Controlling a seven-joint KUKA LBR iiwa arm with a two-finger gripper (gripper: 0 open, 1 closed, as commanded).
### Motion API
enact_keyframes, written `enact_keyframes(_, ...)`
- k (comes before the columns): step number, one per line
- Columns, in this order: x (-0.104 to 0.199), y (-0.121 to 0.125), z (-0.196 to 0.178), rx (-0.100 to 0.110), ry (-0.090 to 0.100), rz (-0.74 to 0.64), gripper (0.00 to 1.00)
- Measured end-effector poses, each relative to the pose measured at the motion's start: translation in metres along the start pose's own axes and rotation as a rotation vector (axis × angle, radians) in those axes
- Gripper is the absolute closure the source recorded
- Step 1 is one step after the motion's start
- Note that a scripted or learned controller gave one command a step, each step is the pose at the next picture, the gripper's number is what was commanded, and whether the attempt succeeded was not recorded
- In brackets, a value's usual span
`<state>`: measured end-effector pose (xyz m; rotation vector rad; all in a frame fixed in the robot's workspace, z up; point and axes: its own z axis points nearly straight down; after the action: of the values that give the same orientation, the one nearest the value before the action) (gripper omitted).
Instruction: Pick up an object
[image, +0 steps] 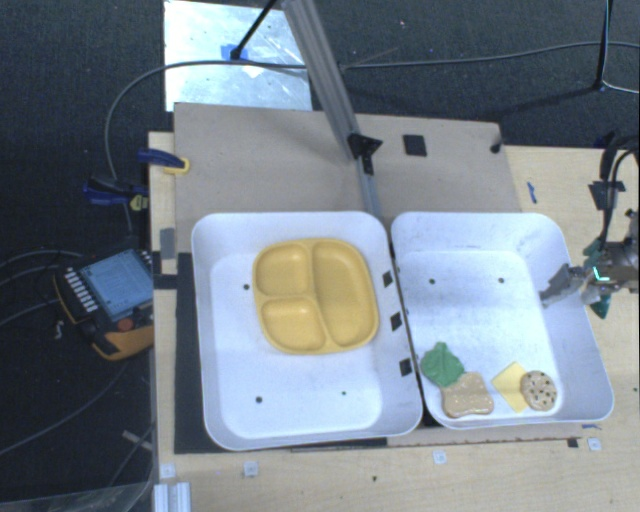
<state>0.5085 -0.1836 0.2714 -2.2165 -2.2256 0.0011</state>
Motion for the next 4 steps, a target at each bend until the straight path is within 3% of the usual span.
enact_keyframes(1,0.0,0.001,-0.001,-0.003,-0.001,0.0,0.0)
enact_keyframes(4,-0.005,-0.003,0.124,0.002,0.001,0.004,0.0)
